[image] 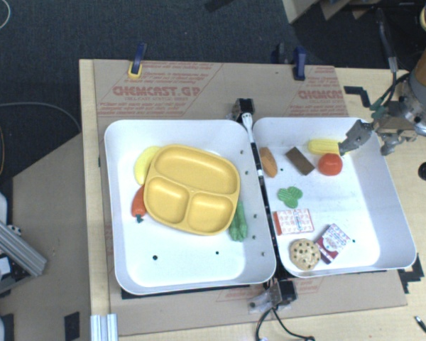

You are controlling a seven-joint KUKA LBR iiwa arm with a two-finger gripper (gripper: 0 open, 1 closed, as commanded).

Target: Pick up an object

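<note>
Candidate objects are lying loose in the right bin (394, 190), none singled out by the task. Nearest the gripper (373, 135) are the yellow corn piece (323, 146) and the red tomato (330, 164), sitting just beside each other near the bin's far right corner; on position alone these are judged the likeliest targets. A brown block (299, 160) and a small bread roll (268, 162) are lying further left along the same far side. A green leafy piece (290, 196) is resting mid-bin, and a red-and-white card (294, 222), a cookie (304, 253) and a small red packet (334, 239) are grouped toward the near edge. All are lying apart enough to allow single picks, though corn piece and tomato are crowding one another.

The gripper is hanging over the bin's far right rim, one grey finger (353, 137) angling down toward the corn piece without touching it. Its fingers are standing visibly spread, with nothing between them.

The left bin (121, 212) is holding a yellow divided tray (190, 189), which is overlapping a yellow item (145, 163), a red-orange item (138, 203) and a green item (238, 224) at its edges, making those poorer choices.
</note>
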